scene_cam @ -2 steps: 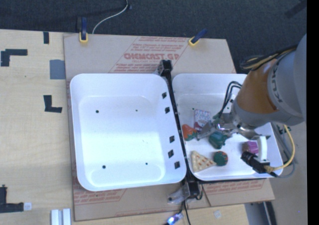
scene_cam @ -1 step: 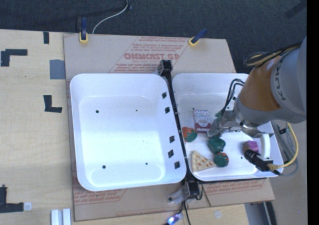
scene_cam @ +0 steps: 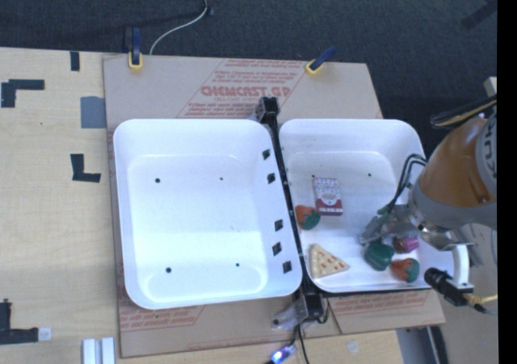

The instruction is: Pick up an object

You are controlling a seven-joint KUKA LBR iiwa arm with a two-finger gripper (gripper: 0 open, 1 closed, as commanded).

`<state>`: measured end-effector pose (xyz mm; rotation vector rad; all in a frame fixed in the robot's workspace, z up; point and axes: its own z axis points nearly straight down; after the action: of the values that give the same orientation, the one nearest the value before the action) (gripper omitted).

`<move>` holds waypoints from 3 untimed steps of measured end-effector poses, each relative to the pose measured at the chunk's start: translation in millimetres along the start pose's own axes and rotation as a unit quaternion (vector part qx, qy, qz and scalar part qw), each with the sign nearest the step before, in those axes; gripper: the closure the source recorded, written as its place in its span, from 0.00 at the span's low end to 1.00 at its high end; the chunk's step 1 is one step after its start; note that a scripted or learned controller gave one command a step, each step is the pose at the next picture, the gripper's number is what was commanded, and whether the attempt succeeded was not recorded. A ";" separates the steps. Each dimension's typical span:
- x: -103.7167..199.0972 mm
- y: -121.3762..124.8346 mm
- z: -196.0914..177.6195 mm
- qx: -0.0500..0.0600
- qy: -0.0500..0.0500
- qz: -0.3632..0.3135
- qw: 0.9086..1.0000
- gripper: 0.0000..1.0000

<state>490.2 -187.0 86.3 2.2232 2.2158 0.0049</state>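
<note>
- Bench: two white bins side by side on a brown board; left bin (scene_cam: 194, 217), right bin (scene_cam: 347, 140).
- Arm (scene_cam: 456, 173): enters from the right, orange band above the wrist, reaching into the right bin's near right corner.
- Gripper (scene_cam: 388, 229): low over a cluster of small objects; whether it is apart or together cannot be told — nothing is seen clamped in it.
- Green object (scene_cam: 377, 256): just beside the gripper, in the right bin.
- Red-green object (scene_cam: 406, 269): near the bin's front right edge.
- Box (scene_cam: 327, 195): mid-bin, red and white.
- Wedge (scene_cam: 325, 261): tan, at the front wall.
- Round object (scene_cam: 306, 216): red-green, beside the divider.
</note>
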 end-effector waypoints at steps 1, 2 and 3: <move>106.6 -5.3 -103.1 0.000 0.001 -0.006 1.000 1.00; 133.8 -4.1 -260.6 -0.006 0.000 -0.005 1.000 1.00; 206.3 -5.5 -306.7 0.000 0.001 -0.007 1.000 1.00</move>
<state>484.2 19.3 393.0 2.2088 2.2320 0.0069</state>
